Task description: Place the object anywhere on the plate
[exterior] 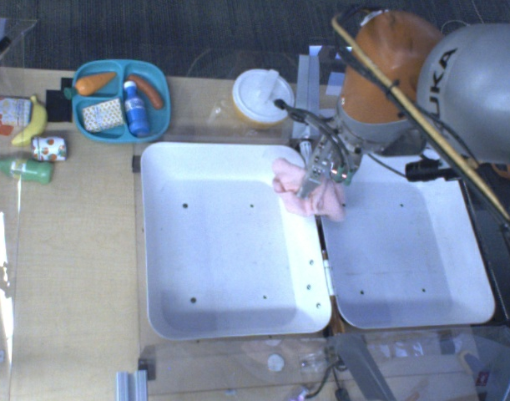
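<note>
A pink cloth point(298, 192) hangs bunched over the seam between the two white bins, near their far edge. My gripper point(315, 180) comes down onto it from the right, and the cloth sits between the fingers, draping to both sides of them. The blue sectioned plate point(160, 80) lies off the bins at the far left of the bench. It carries a toy carrot point(96, 82), a sausage point(151, 93), a small blue bottle point(136, 109) and a speckled block point(102, 115).
The left bin point(229, 249) and right bin point(405, 257) take up the middle of the bench. A yellow bowl with a white lid point(259, 97) stands behind them. Left of the plate lie a banana point(33, 122), a small can point(48, 148), a green bottle point(21, 169) and a box point(6, 112).
</note>
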You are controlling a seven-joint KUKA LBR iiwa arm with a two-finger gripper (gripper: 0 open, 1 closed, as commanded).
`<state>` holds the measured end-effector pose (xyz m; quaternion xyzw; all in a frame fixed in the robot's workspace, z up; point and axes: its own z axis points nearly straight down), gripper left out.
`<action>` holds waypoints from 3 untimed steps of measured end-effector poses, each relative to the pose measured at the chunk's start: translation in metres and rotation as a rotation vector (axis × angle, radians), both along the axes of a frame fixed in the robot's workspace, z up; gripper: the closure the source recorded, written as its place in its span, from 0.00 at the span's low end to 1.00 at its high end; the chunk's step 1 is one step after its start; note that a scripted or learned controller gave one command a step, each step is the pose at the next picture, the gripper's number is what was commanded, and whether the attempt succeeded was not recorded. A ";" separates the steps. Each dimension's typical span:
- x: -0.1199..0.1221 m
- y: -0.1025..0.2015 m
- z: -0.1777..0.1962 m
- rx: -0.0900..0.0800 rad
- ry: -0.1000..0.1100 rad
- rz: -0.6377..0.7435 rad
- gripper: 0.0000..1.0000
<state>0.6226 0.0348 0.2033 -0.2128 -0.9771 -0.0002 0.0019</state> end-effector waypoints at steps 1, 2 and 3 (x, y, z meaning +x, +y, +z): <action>-0.019 0.054 0.000 0.002 0.000 0.402 1.00; -0.042 0.096 0.018 0.001 -0.001 0.433 1.00; -0.041 0.096 0.018 0.001 -0.002 0.433 0.00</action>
